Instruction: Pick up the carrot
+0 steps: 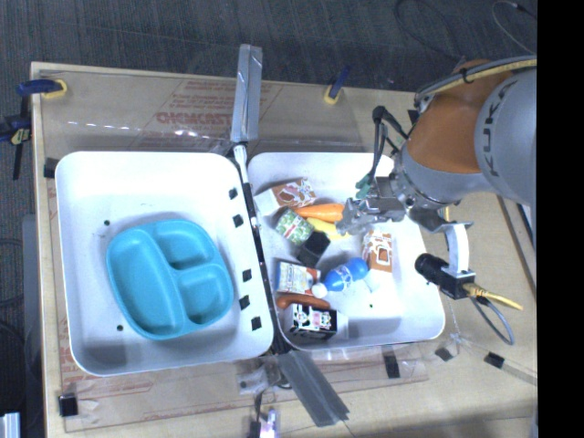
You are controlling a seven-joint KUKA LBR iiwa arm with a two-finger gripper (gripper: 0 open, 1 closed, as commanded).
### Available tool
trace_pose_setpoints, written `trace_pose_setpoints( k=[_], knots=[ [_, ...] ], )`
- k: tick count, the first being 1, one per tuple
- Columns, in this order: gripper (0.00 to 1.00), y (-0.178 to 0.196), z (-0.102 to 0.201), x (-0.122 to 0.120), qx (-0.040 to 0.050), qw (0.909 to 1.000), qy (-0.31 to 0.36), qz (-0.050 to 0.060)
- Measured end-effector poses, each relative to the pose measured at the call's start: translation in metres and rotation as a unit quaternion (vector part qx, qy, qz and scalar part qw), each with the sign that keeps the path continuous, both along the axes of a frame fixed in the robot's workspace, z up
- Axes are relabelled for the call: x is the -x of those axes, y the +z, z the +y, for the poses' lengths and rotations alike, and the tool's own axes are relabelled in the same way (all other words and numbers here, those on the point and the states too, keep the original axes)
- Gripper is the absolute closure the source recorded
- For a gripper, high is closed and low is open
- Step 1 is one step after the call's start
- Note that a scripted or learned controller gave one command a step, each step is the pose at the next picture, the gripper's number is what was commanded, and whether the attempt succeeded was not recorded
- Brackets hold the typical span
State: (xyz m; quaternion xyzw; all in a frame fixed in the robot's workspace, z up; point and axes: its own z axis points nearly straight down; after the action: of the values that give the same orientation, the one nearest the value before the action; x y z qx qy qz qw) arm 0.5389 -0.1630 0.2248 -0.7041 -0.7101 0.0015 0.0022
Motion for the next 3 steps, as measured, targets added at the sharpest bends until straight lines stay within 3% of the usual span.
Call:
trace_pose_setpoints(
  k=[1,2,3],
  knots=[
    [0.00,-0.036,0.035,0.014,0.0001,0.9982,0.059,-0.001],
    [0.00,-0.099,0.025,-0.064,0.0040,0.9982,0.058,-0.012],
    [0.00,-0.132,-0.034,-0.063,0.0012,0.9995,0.030,-0.003]
  ],
)
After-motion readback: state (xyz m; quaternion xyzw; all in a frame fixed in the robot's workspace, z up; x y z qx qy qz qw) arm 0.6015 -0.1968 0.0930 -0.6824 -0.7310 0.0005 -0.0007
